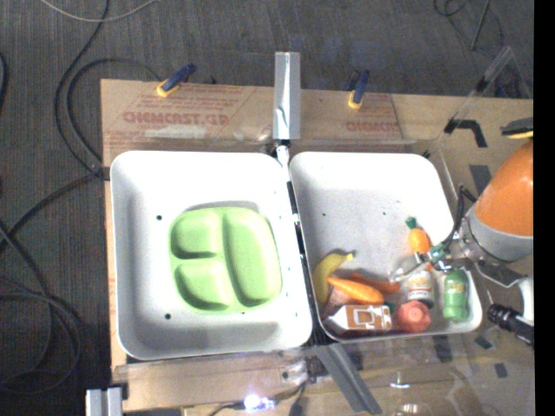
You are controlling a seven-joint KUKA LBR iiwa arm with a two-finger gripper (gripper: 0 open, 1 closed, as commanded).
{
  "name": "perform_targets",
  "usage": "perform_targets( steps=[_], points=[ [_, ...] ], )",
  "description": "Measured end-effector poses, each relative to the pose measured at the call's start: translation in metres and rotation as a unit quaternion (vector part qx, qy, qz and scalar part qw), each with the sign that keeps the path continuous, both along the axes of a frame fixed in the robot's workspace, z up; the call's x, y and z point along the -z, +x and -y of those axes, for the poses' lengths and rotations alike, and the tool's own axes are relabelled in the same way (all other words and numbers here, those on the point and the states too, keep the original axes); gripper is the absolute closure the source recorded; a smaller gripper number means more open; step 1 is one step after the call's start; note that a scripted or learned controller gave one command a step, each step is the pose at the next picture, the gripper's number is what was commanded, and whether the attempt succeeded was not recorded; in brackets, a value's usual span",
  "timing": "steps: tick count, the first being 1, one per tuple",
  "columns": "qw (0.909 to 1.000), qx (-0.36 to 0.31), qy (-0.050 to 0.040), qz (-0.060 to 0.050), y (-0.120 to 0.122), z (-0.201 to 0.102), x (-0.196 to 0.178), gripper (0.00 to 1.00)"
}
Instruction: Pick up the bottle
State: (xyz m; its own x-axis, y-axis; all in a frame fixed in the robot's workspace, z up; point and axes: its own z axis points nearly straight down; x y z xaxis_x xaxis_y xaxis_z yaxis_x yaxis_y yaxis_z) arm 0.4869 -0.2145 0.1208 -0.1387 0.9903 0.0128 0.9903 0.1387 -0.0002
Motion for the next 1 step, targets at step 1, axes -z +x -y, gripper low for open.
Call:
perform_targets(
  steps=[1],
  points=[
    [1.0, 0.0, 0.0, 0.0, 0.0, 0.0, 0.0, 0.0]
  ],
)
